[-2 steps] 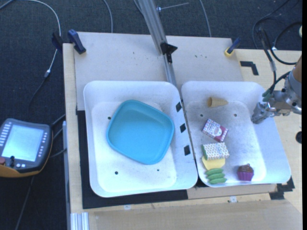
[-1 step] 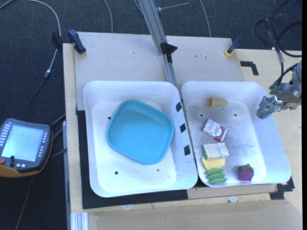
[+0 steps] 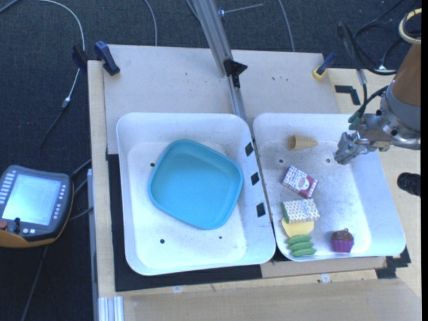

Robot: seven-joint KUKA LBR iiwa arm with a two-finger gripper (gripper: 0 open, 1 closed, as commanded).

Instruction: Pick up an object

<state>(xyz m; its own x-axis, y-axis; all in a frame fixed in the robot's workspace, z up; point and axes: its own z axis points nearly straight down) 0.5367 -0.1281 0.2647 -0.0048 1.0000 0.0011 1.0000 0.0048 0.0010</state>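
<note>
Over the right-hand shallow white bin (image 3: 388, 199), near its upper right part, hangs the grey two-finger gripper (image 3: 346, 151) of the arm that reaches in from the right; from where I stand I cannot tell whether its fingers are released or clenched, and nothing shows between them

Taking that bin as the landmark, every candidate for picking lies inside it. A small yellow cone-shaped toy (image 3: 303, 142) lies near its upper middle, to the left of the gripper and apart from it, the nearest thing to the tool. A pink and white carton-like toy (image 3: 299, 181) sits near the bin's centre. Toward its lower edge are a yellow and green speckled block (image 3: 299, 211), a flat yellow piece (image 3: 297, 228) just below it and a green pea-pod toy (image 3: 301, 246) at the rim, all three close together; a purple cupcake-like toy (image 3: 342, 240) stands a little to their right

My guess is the gripper is poised low for the cone, since that piece lies alone with free floor around it, while the crowded trio would be harder to separate

Left of this bin, the neighbouring white bin (image 3: 134, 139) holds a light blue square plastic plate (image 3: 195, 183), and a metal pole (image 3: 217, 35) slants across the worktop (image 3: 167, 79) above the gap between the bins, clear of the gripper
</note>
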